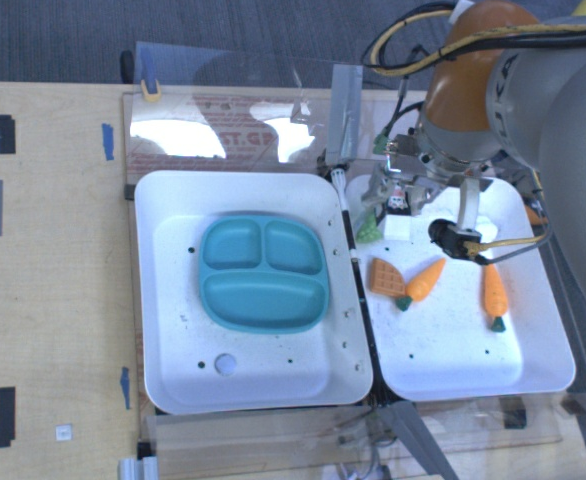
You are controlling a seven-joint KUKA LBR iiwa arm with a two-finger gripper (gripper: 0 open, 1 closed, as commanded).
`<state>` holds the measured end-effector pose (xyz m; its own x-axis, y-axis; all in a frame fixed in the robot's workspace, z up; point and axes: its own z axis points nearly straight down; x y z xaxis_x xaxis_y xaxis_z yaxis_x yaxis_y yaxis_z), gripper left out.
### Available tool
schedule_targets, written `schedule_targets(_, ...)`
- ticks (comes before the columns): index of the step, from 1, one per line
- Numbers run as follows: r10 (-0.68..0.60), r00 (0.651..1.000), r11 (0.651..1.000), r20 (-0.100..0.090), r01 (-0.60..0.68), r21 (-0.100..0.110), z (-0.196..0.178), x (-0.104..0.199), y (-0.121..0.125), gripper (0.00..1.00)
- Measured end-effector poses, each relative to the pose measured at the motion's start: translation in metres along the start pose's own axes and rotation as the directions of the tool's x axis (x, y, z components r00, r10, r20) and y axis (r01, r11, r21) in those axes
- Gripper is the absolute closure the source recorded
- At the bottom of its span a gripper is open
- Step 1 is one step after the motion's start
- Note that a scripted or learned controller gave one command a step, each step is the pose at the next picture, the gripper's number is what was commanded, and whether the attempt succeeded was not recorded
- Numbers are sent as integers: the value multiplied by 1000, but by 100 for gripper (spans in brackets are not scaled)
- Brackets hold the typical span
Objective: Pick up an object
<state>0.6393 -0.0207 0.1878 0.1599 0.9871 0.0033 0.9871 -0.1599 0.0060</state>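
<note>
1. The counter (53, 288) carries two shallow white bins side by side; the left bin (163, 268) and the right bin (453, 358) touch along their inner rims.
2. The arm (468, 88) comes in from the right and hangs over the far part of the right bin.
3. The end effector (395, 196) is low over the far left corner of the right bin, near the wall between the two bins. I cannot tell if it is released or clenched, and I see nothing grasped in it.
4. A small green piece (369, 231) lies just beside the end effector, at the left wall of the right bin. I cannot tell if they touch.
5. An orange waffle piece (386, 277) lies nearer the camera than the green piece, on the floor of the right bin.
6. A carrot (426, 280) lies tilted just beside the waffle piece, and its green end is at the corner of the waffle.
7. A second carrot (494, 292) lies well apart from them, toward the right side of the same bin.
8. In the left bin lies a teal divided plate (263, 273), with three compartments.
9. A small pale disc (225, 365) lies on the floor of the left bin, near its front, apart from the plate.
</note>
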Motion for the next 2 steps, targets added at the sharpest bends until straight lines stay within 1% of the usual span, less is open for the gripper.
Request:
schedule_targets(1, -98, 995, 995, 2, 98, -2, -91, 6, 18, 100)
schedule_targets(2, -256, 967, 967, 1, 256, 12, -10, 2, -47, 100)
